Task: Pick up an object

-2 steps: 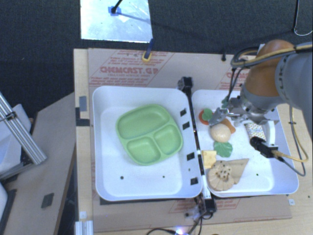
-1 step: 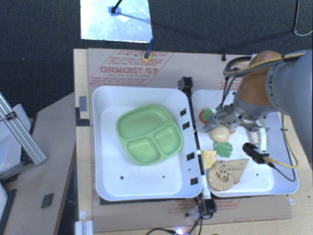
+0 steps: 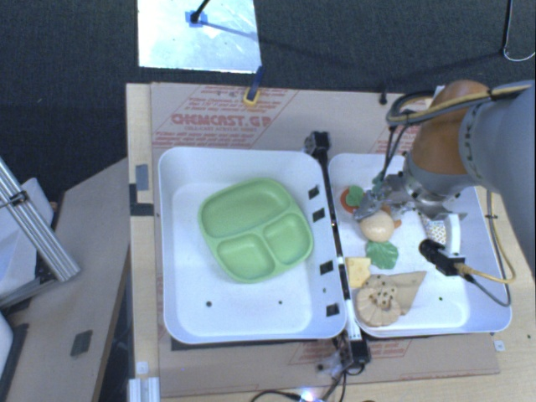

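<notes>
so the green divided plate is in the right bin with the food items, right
Not quite. The camera view shows the green divided plate alone in the left bin. The food items, such as the cookie and the cheese cube, lie in the right bin.

A: Arm (image 3: 494, 136) look?
B: Fat grey casing, rounded; orange band (image 3: 437, 132) above wrist, glossy.
A: Cables?
B: Dark + yellowish ones looping over the orange part. Gripper (image 3: 378, 198) end is grey metal, small fiddly parts, too blurred for detail.
</notes>
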Robot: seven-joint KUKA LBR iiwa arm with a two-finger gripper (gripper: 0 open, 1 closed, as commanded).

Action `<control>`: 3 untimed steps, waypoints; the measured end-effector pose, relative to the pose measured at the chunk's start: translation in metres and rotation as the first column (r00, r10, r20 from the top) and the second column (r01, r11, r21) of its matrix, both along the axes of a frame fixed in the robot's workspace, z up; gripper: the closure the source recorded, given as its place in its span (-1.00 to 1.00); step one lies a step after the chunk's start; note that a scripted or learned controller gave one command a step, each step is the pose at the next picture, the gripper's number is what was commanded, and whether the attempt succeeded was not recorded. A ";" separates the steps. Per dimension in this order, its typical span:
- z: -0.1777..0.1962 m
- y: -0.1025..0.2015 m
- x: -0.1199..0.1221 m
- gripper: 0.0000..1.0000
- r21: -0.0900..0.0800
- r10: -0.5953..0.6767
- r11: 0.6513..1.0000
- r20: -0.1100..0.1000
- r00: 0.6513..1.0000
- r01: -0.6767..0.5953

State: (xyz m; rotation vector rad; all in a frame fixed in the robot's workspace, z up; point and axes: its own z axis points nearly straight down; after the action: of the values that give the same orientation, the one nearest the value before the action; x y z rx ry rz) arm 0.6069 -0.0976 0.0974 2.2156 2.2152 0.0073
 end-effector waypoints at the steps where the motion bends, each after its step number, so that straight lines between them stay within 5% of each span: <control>1: 0.064 -0.004 0.004 1.00 0.001 0.003 1.000 -0.002 1.000 -0.003; 3: 0.128 -0.009 0.003 1.00 0.002 0.004 1.000 -0.005 1.000 -0.004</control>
State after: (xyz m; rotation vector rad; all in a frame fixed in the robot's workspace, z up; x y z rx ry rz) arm 0.6094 -0.1061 0.2257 2.2147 2.2233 0.0043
